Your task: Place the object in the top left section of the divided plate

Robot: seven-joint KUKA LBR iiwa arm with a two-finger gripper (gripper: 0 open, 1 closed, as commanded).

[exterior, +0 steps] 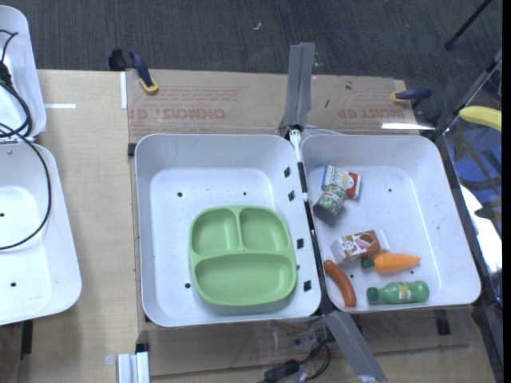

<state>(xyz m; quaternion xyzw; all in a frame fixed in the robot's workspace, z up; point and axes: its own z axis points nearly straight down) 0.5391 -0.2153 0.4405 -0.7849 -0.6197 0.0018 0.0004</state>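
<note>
One green divided plate [242,255] sits in the left bin [156,214]. The right bin [435,190] holds six things, one of each: carton [342,182], can [327,204], small box [355,246], carrot [393,262], sausage [340,283] and green bottle [398,293].

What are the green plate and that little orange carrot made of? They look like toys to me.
The divided plate looks like moulded plastic: one even pale green, rounded rims, a soft matte sheen. The carrot seems plastic too, a smooth uniform orange with a green stub, likely play food, though rubber can't be ruled out. Both sit in white bins that look like thin formed plastic.
</note>
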